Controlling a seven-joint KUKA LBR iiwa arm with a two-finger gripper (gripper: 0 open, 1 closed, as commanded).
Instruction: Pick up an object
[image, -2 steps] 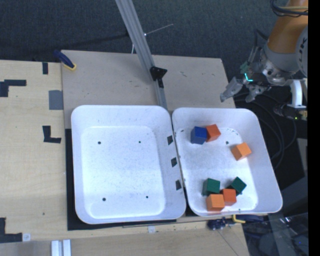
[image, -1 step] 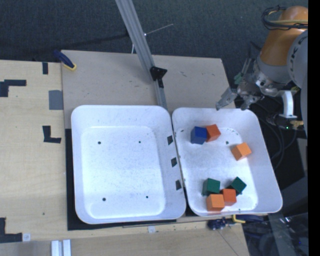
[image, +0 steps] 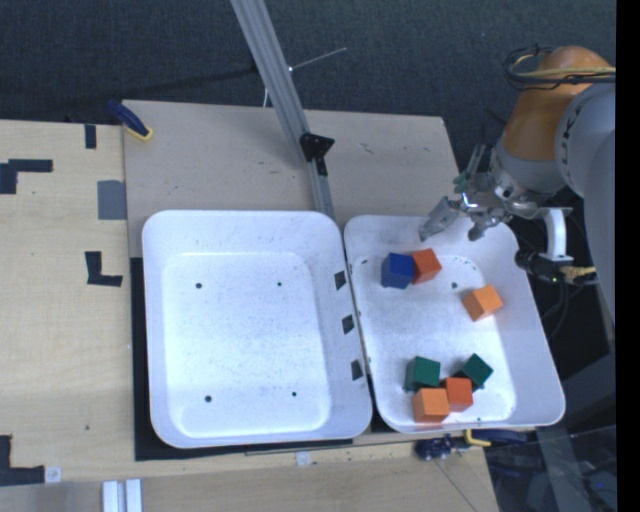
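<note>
orange block (image: 432, 403) front, open jaws (image: 458, 221) over rt bin (image: 530, 350)

From where I'm driving this, my gripper (image: 460, 222) sits over the far rim of the right bin (image: 530, 350), up at its back edge. Just down-left of it inside that bin, two blocks (image: 411, 268) are touching side by side. A lone block (image: 483, 301) lies a bit further toward me, almost straight below the tool and apart from the pair. Way down at the near end of the same bin there's a cluster of four blocks (image: 443, 385) bunched together. The left bin (image: 245, 325) is off to the tool's left, butted against the right one.
</note>
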